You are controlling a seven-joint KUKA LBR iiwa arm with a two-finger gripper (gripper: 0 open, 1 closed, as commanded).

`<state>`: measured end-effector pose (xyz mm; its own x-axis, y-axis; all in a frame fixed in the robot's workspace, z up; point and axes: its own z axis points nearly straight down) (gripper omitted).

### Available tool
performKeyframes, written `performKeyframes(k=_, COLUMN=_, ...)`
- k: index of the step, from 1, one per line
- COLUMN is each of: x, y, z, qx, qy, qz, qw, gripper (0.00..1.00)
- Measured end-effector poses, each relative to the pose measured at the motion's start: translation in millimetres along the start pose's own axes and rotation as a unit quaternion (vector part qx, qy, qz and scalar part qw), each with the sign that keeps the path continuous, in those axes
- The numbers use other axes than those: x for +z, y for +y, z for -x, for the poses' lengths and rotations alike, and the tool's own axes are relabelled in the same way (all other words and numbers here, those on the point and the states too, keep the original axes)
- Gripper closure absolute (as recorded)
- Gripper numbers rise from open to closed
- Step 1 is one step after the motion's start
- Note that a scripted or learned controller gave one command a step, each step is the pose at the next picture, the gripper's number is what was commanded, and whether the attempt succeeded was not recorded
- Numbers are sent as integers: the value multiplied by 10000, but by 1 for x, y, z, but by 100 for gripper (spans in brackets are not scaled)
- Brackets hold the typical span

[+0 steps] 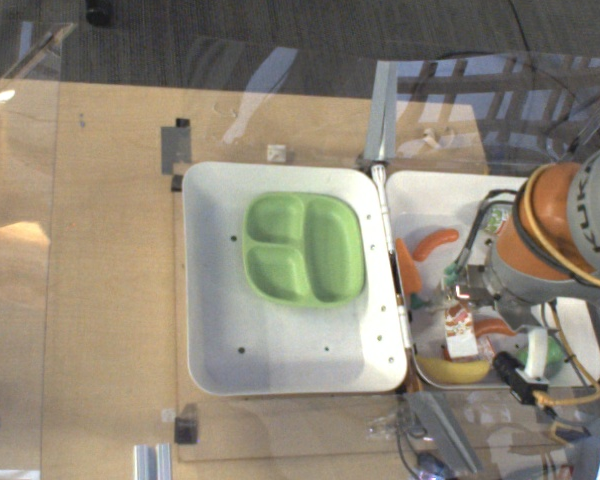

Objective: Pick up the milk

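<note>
My arm (565, 233) rises nearest the lens at the frame's right, orange band uppermost, over the right bin (430, 190). The left bin (215, 298), centre frame, bears a green plate (305, 248) with three compartments. My gripper (467, 293) sits low in the right bin, directly above the milk (460, 334); whether it is spread or closed cannot be made out, and nothing is seen in its grasp.

The milk lies lower right, a small carton, white below with red print, just above a banana (455, 370) and beside red sausages (432, 244).

Judgement: light, thin-walled, smooth-sided, liable to dent or slip. Grasp across the flat sides at mid-body, moderate force.
</note>
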<state>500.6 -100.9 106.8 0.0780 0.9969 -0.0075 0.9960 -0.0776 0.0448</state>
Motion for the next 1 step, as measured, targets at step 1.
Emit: performKeyframes(k=1, x=-103, y=45, z=-39, qx=-42, qy=39, qz=-194, qw=9998, gripper=100)
